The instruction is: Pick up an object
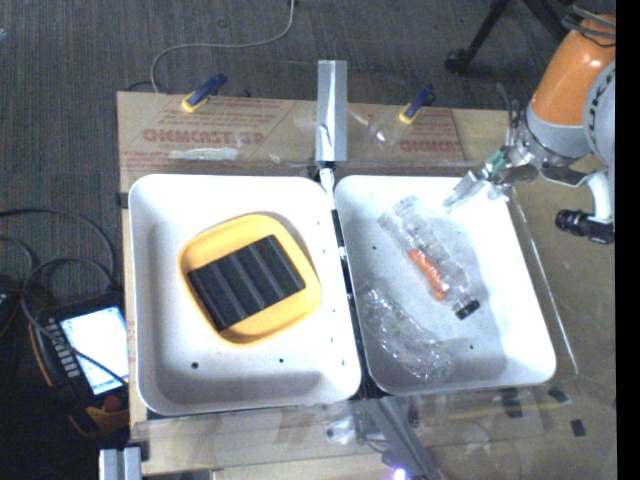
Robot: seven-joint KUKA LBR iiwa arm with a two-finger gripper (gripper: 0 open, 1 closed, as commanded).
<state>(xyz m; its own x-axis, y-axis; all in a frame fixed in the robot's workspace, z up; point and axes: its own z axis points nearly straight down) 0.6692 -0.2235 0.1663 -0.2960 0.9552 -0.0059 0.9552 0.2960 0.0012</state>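
Fingers (468,189) pinched together on nothing, my gripper (452,202) hovers at the right white bin's (535,298) far corner. At left, a yellow rounded plastic tray with a black ribbed insert (250,278) lies flat. The crumpled clear plastic bottle with an orange core (435,253) lies loose, apparently for grabbing from above. My wrist slants down-left.
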